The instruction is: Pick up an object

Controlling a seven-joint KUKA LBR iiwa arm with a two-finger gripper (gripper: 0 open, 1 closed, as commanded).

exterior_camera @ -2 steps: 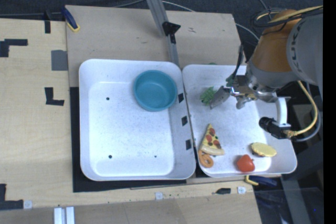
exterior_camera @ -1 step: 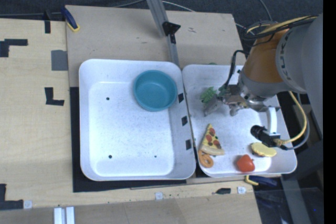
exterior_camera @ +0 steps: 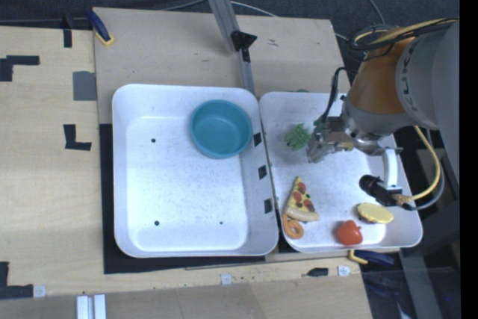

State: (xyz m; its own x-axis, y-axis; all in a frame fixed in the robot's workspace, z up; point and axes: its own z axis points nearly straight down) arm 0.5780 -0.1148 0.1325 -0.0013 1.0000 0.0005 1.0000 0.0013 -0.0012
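Gripper (exterior_camera: 323,146): hung low in the right bin (exterior_camera: 403,239); fingers too blurred to judge.
Green toy (exterior_camera: 298,136): lay just left of it, apparently ungripped.
Advice: shift left, centre, then close.

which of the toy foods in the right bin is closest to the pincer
The green leafy toy, just left of the pincer. The pizza slice, red tomato and yellow piece lie farther off, along the bin's near edge.
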